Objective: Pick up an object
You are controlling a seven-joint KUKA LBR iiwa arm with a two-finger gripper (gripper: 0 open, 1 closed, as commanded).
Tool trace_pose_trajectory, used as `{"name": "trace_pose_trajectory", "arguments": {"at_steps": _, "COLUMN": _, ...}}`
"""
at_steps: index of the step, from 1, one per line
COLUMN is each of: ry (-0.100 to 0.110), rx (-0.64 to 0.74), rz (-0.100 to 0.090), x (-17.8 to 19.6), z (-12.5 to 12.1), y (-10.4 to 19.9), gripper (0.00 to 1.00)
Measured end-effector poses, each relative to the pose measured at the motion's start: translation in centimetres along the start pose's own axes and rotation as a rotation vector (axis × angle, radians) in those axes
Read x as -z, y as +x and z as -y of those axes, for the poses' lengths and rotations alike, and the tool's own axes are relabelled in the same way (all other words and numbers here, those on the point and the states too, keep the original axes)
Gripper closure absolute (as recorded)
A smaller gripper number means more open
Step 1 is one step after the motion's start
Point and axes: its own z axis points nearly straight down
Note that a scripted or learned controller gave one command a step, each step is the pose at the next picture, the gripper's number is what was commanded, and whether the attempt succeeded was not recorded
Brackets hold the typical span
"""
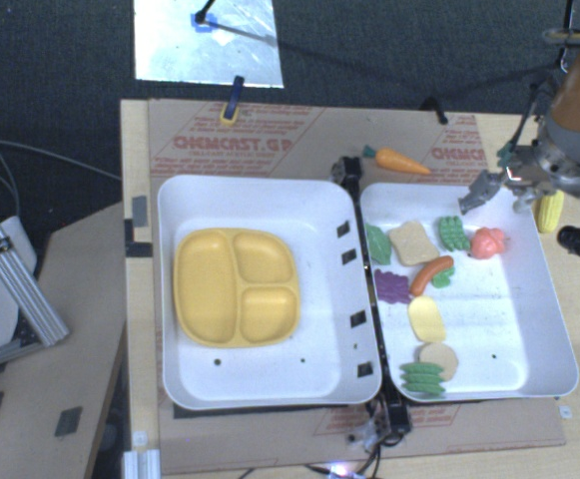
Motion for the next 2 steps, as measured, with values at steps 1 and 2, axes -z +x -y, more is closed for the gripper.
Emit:
{"name": "trace_pose_trajectory", "arguments": {"at_steps": 1, "ry": 0.008, "rx": 0.007, "rz": -0.005, "x": -5.6, "z": 2.9, "y": 7.7, "gripper": 0.00}}
{"name": "trace_pose_trajectory", "arguments": {"at_steps": 2, "ry": 0.001, "rx": 0.009, "rz": -0.006, "x": -2.6, "z": 7.6, "y": 15.9, "gripper": 0.00}}
